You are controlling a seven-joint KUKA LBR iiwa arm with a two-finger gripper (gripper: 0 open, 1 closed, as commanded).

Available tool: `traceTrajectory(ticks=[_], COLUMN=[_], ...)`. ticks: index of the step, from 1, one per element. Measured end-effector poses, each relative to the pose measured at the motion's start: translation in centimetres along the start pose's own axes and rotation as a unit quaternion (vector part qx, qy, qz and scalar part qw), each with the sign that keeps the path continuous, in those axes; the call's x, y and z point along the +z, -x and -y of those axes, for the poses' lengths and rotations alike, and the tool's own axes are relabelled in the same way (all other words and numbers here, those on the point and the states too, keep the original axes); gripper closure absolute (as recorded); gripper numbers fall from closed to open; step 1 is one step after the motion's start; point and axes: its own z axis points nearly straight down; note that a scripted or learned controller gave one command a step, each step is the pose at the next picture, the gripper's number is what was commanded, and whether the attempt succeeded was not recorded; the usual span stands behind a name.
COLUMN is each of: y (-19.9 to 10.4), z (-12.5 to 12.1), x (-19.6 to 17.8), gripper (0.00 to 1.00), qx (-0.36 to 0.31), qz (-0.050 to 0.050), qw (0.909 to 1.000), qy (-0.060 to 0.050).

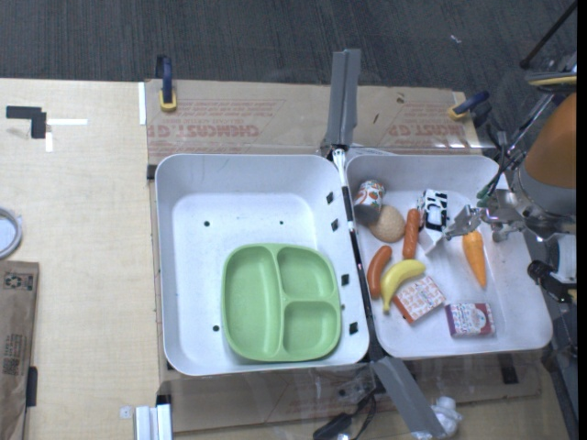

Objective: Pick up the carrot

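Gripper (470, 220) at the right of the frame, over the right bin (514, 337); its jaws sit at the top end of the carrot (474, 257), but whether they are clenched on it or released cannot be told. The carrot lies in the right half of that bin, pointing toward the lower frame edge. Left of it: a black-and-white item (434, 211), a slim orange vegetable (411, 234), a potato (388, 224), a banana (400, 280). Two small packets (470, 319) lie lower down. The left bin (174, 273) holds a green divided plate (281, 302).
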Motion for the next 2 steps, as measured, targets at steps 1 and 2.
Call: traceTrajectory(ticks=[1, 2], y=[0.03, 0.21], z=[0.41, 0.36], x=[0.49, 0.56], gripper=[0.0, 0.0], qx=[0.014, 0.034], qz=[-0.002, -0.006], qw=[0.9999, 0.9994], qy=[0.005, 0.003])
